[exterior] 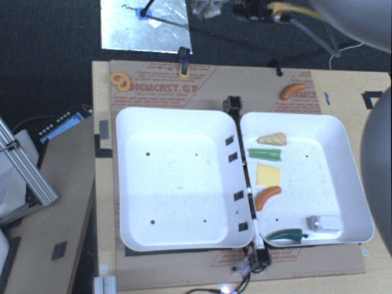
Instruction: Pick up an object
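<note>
Lowest in the camera view, along the front wall of the right bin (349, 158), lie a dark green pepper-like piece (286, 235) and, just beside it to the right, a small clear-and-white packet (323, 223). Further up the same bin sits an orange sausage-shaped piece (267, 197), tilted, its upper end touching or nearly touching a flat yellow square (268, 175). Above the square lies a green strip (265, 154), and above that a pale tan wedge (272, 139) — all four close together in a column near the bin's left wall. The left bin (128, 164) shows only its white floor with a few dark dots.

Behind the bins, on the cardboard sheet (202, 81), a second orange sausage (293, 91) rests near the right bin's back edge, well apart from a tan pretzel-shaped ring (120, 81) at the sheet's left corner.

Grey arm (352, 8) bulk fills the upper right corner — the state of its end effector cannot be told.
</note>
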